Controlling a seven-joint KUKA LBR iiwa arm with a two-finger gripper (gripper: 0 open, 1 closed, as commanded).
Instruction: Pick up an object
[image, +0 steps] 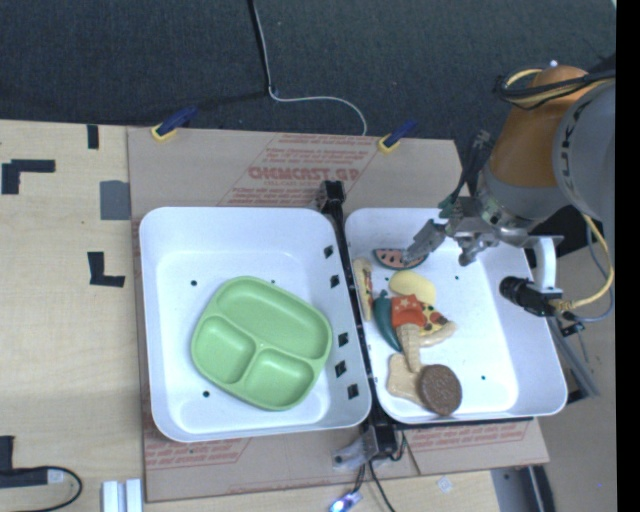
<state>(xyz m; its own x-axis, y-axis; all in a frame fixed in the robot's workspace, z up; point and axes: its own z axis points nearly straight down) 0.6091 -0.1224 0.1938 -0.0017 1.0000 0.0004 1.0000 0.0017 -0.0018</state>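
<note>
In the right bin (510, 350) lies a heap of toy food: a watermelon slice (388, 258), a yellow piece (413, 288), a red and orange piece (410, 314), a tan piece (402, 376) and a round brown cookie (439, 388). My gripper (443, 252) hangs over the bin's back part, just right of the watermelon slice. Its fingers are spread open with nothing between them. The left fingertip (416, 250) is close to the slice; whether it touches is unclear.
A green divided plate (262, 342) lies in the left bin (170, 260). The wall between the bins (348, 300) runs just left of the food heap. The arm's grey body and cables (540, 290) cover the right bin's right rim.
</note>
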